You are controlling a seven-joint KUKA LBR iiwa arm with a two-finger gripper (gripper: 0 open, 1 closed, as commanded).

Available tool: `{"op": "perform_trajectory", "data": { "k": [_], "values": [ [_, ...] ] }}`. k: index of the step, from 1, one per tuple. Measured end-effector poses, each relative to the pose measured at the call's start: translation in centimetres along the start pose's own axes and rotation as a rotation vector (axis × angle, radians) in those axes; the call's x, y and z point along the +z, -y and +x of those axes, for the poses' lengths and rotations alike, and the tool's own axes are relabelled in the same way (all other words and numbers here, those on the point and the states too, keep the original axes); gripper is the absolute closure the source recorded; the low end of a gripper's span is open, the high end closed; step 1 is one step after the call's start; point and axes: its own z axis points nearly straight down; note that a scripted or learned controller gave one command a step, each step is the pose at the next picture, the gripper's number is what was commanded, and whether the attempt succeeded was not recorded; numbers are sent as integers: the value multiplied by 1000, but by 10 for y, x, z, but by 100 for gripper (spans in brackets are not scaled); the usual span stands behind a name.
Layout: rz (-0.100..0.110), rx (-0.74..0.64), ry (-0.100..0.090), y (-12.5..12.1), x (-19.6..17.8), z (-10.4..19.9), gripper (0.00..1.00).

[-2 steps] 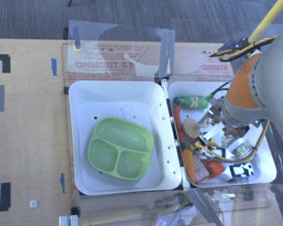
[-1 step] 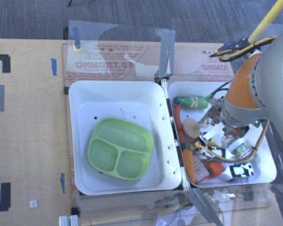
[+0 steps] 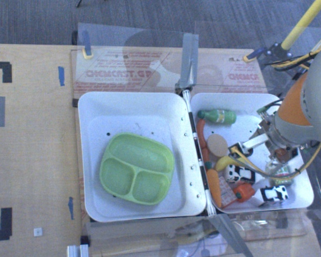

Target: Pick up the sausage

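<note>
The sausage [image 3: 202, 135] is a reddish-brown stick lying along the left wall of the right bin [image 3: 305, 197], just below a green bottle [image 3: 218, 116]. A beige egg-shaped piece [image 3: 218, 144] rests against its right side. My gripper [image 3: 281, 164] hangs over the right half of that bin, well to the right of the sausage and not touching it. Nothing is visibly held in it.
A yellow banana [image 3: 223, 163], an orange carrot [image 3: 214, 188], a red-orange piece [image 3: 244, 191] and two black-and-white cow toys [image 3: 239, 174] [image 3: 273, 194] crowd the near part of the right bin. The left bin [image 3: 91, 111] holds a green divided plate [image 3: 137, 168].
</note>
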Motion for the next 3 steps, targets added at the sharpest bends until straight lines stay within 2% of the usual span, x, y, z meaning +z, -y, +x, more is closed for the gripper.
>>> {"op": "perform_trajectory", "data": {
  "k": [1, 2, 3],
  "values": [
    [17, -49, -26, 0, -5, -52, 0],
    [29, -142, -28, 0, -5, -55, 0],
    [43, -300, -10, -1, 0, -39, 0]
  ]
}}
